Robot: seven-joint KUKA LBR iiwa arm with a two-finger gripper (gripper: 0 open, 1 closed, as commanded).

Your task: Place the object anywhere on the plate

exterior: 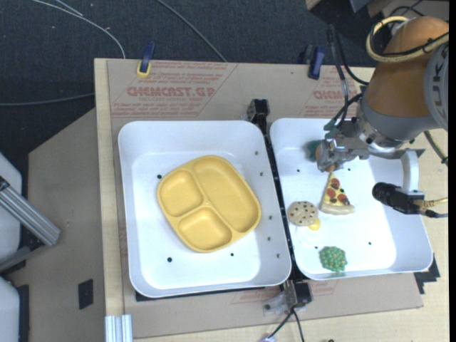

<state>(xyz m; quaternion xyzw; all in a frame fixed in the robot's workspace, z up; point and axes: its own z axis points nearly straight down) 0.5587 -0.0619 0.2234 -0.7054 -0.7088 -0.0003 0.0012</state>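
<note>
over the right bin (pixel 399 258), my gripper (pixel 329 157) hangs near its 11 o'clock corner, just above the pizza slice (pixel 336 197); whether it is parted or closed i cannot tell, and nothing visibly sits in it. the yellow plate (pixel 208 202) waits in the left bin (pixel 135 191), well apart at 9 o'clock. my worry: the slice lies flat, so a grab could slide off it, or nudge the cookie (pixel 302 211) beside it. the broccoli (pixel 332 258) rests at 6 o'clock. something dark green (pixel 313 149) beside my wrist is half hidden, too blocked to name.
</note>
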